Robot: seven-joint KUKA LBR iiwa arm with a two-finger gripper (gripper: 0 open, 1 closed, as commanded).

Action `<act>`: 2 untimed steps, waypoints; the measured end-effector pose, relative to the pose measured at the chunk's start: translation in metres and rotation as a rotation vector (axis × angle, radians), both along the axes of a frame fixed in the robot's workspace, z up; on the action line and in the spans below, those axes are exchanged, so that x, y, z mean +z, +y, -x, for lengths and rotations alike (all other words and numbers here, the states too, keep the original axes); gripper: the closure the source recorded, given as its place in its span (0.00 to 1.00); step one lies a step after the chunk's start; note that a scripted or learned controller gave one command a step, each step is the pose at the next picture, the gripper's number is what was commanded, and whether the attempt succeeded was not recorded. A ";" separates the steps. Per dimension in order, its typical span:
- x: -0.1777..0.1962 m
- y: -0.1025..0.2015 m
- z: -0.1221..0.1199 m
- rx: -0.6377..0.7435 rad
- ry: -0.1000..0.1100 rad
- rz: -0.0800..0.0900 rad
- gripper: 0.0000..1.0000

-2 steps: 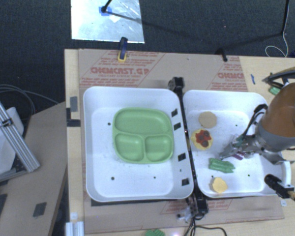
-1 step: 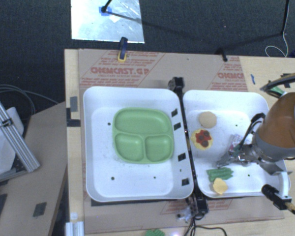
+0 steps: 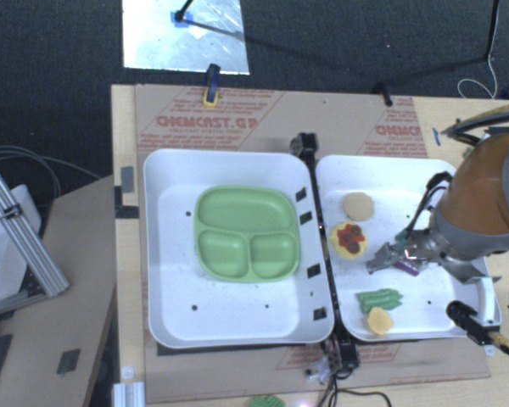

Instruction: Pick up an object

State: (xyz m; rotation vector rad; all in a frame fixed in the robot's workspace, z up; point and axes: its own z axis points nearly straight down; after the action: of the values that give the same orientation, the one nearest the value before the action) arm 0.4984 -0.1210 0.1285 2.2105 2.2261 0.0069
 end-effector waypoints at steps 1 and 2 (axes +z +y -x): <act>-0.024 -0.030 -0.032 -0.006 0.003 0.002 0.00; -0.018 -0.031 -0.052 -0.003 0.002 0.001 0.00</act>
State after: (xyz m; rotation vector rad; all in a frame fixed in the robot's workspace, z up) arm 0.5506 -0.1522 0.1103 2.2143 2.2239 0.0032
